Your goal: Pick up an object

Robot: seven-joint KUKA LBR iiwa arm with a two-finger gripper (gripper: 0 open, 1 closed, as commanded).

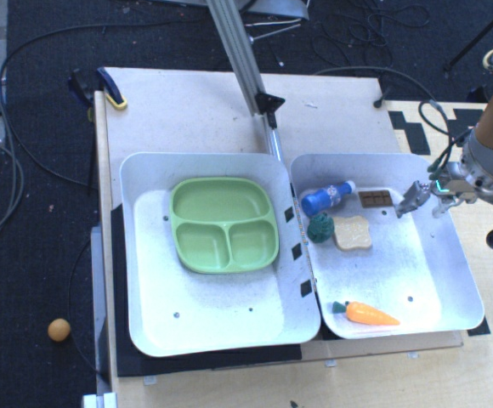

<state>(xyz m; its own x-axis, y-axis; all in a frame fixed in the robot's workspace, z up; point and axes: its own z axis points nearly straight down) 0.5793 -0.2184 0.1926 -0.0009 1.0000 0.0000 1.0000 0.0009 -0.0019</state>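
In the right bin [450, 253] lie several loose things. A blue bottle [326, 197] lies on its side near the bin's far left corner, its white cap pointing away from the divider. Just beside it, toward the arm, a small brown block [375, 199] lies flat. Below the bottle sits a dark green lump [320, 227], touching or nearly touching a tan slice of toast [353, 234]. An orange carrot [370, 314] with a green tip lies well apart from these, near the bin's front edge.

The pincer [421, 197] hangs over the right bin's far right part, near the brown block but apart from it. Its fingers look spread, one toward the block and one toward the bin's right wall, and nothing shows between them. The grey arm [489, 155] reaches in from the right.

The left bin [144, 228] holds a light green divided plate [225, 224] with three compartments. Both bins rest on a pale worktop [195, 109]. A small orange ball [59, 329] lies on the dark floor to the left.
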